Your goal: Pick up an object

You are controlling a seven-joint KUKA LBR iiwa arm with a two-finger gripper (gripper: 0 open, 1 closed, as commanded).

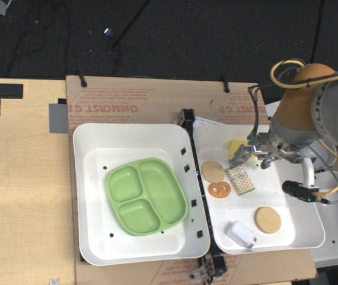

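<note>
Overhead, claw (244, 153) low beside patterned packet (241, 180).

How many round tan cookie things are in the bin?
2. One tan disc lies by the divider, just above the pretzel. The other disc lies nearer the front, right of the white block. The arm may hide more.

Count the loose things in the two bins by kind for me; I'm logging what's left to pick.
Green tray: 1
Round tan cookies: 2
Pretzel: 1
Patterned packet: 1
White block: 1
Yellow piece, partly hidden by the gripper: 1
Total: 7
</note>
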